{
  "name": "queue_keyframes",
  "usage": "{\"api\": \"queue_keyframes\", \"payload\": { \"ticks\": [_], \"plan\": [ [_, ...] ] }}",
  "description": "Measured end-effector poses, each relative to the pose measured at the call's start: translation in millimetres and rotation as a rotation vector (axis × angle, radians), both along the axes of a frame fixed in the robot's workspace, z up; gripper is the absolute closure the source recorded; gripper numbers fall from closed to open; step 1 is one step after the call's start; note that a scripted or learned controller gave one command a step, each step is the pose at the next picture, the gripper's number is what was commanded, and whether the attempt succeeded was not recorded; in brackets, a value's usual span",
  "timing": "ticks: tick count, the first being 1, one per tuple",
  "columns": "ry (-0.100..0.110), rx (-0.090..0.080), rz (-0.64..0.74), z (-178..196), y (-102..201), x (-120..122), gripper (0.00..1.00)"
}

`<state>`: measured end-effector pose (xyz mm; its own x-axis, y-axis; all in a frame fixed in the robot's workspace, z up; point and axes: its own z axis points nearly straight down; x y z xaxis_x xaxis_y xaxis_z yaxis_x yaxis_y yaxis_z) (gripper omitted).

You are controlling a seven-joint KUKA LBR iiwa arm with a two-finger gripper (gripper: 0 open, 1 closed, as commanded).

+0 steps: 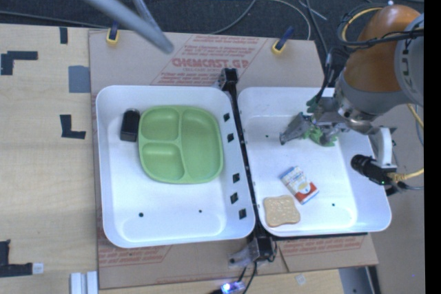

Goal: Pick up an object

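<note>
Camera view from above, at a slant: the pincer (293, 133) is seen low over the right bin (358, 217), in that bin's upper middle, at the end of a grey arm (375, 69) with an orange band that enters from three o'clock. Whether the pincer is spread or pressed together cannot be told, as its tips are dark and blurred against the white floor. A green object (322, 135) is seen just beside the wrist, toward three o'clock of the tips; it cannot be told whether it is touched.

Toward six o'clock of the pincer, near but apart, a small white carton (299, 184) with red and blue print is laid at a tilt on the bin floor. Just beyond it, toward seven o'clock of the carton, a tan slice of toast (281, 211) is laid flat near the bin's front wall.

At nine o'clock, across the black divider clips, the left bin (110, 210) is placed side by side with the right one. A green plate (181, 144) with three compartments is set in its upper middle, and a small black block (129, 125) is placed touching the plate's nine o'clock edge.

Both bins are carried on a cardboard sheet (207, 58) on the table (41, 175), with cables seen at twelve o'clock.
</note>
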<state>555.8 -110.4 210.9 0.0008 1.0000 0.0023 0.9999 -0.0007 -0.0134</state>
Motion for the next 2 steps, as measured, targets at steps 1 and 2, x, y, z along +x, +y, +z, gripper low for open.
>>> {"api": "queue_keyframes", "payload": {
  "ticks": [1,2],
  "plan": [
    [-0.011,-0.001,0.003,5.9,0.2,2.7,0.00],
    [-0.006,-0.003,0.001,-57.1,-5.4,2.3,0.00]
  ]
}}
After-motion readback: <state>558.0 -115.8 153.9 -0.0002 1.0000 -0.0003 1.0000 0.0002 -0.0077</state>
